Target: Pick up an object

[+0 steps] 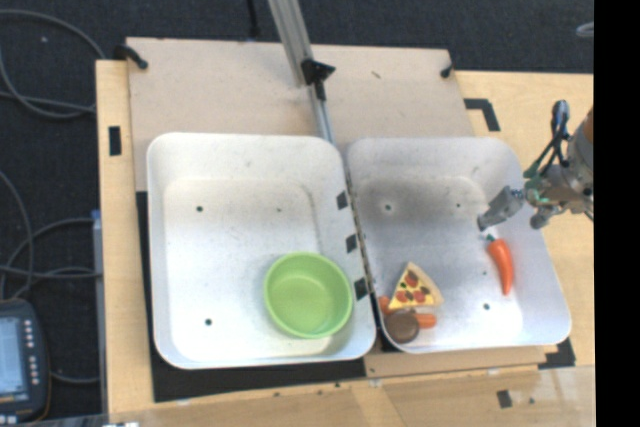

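My gripper [518, 211] hangs over the right edge of the right bin [450, 165], its fingers spread and nothing between them. Just below it lies an orange carrot [501, 265] with its green tip pointing up toward the gripper. At the right bin's front left lie a pizza slice toy [414, 287], a brown round piece [403, 325] and a small orange piece [426, 320]. A green bowl [307, 294] sits at the front right of the left bin [200, 185].
A metal rail [285, 10] slants down from the top to the gap between the bins. Wooden bench surface surrounds both bins. Cables lie on the dark floor at the left.
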`<move>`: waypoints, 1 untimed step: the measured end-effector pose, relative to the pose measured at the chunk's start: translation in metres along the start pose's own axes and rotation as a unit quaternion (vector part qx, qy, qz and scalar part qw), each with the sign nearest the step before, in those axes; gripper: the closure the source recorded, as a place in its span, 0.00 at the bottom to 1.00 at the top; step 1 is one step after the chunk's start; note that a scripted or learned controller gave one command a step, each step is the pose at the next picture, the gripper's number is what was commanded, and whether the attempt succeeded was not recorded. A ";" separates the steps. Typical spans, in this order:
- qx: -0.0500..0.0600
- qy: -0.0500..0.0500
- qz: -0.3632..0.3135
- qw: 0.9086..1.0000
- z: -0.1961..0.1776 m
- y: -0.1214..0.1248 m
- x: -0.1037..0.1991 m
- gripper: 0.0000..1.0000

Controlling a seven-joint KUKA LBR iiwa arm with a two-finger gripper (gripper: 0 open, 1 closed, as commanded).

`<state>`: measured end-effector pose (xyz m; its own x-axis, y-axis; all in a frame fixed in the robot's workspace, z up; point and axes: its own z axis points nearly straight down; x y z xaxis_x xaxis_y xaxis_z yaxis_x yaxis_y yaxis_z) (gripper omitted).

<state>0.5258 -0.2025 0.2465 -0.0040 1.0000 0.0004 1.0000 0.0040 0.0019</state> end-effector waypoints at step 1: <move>0.000 0.000 0.000 1.000 0.000 0.000 0.000 0.00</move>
<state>0.5259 -0.2025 0.2466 -0.0033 1.0000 0.0006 1.0000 0.0033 0.0022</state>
